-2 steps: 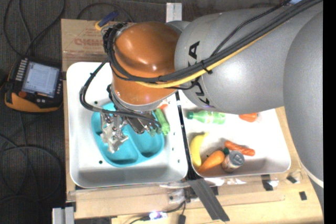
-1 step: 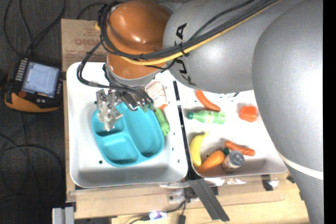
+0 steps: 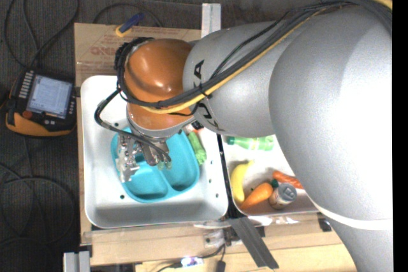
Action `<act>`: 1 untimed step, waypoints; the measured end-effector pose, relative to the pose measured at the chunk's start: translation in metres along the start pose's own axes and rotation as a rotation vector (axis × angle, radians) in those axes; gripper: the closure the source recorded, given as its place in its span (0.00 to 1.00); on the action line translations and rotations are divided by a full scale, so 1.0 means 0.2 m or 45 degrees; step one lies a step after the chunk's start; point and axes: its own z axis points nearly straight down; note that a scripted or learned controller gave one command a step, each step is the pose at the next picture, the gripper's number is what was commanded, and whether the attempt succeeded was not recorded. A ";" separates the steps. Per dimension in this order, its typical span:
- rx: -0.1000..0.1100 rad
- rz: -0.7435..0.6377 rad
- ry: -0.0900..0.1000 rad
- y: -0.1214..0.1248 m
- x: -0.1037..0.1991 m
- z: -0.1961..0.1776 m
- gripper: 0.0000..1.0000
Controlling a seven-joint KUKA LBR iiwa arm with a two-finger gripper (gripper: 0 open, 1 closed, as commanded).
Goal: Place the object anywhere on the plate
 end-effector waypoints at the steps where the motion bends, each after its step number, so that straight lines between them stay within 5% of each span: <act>1: 0.003 0.235 -0.002 -0.69 0.13 -0.14 1.00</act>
